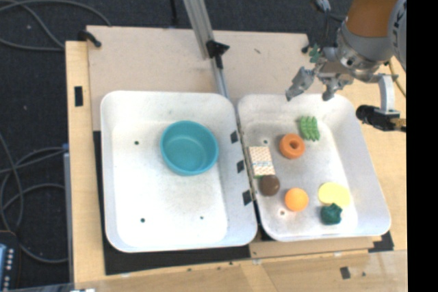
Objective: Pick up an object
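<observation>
— Where is the green ridged piece found?
— In the right bin, just below the gripper, whose fingers are spread with nothing held.

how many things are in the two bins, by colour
orange: 2, ring and ball
green: 2, ridged piece and dark lump
yellow: 1, disc
brown: 1, ball
patterned: 1, block
blue: 1, bowl
total: 8

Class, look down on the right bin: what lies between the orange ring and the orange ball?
Nothing. In the camera view, the stretch of white bin floor between the orange ring and the orange ball is bare.
</observation>
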You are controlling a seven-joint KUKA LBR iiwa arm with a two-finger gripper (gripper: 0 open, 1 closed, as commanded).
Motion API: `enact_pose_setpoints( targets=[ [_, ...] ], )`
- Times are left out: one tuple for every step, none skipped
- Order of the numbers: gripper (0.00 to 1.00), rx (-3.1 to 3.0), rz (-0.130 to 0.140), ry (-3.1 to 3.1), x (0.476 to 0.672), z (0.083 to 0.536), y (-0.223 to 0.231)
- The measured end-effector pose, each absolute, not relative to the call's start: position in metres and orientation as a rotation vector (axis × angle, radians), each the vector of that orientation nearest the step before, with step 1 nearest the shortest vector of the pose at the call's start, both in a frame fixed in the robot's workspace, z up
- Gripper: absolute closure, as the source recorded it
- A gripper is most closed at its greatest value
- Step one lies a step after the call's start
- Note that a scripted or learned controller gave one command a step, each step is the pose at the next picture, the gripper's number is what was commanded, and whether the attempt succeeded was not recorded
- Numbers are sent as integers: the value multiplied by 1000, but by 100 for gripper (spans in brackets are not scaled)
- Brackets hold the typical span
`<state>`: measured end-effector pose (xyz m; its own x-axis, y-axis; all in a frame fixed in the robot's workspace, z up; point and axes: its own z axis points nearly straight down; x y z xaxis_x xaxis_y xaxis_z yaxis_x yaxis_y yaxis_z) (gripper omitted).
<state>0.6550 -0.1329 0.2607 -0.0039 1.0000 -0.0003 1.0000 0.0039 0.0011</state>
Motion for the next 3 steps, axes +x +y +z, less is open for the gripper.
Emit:
enact_pose_setpoints(
  targets=[
    [0, 2216, 0, 2225, 655, 261, -133],
    [0, 2222, -8, 2222, 645, 211, -131],
    [0, 2221, -7, 2222, 644, 167, -125]
  ],
)
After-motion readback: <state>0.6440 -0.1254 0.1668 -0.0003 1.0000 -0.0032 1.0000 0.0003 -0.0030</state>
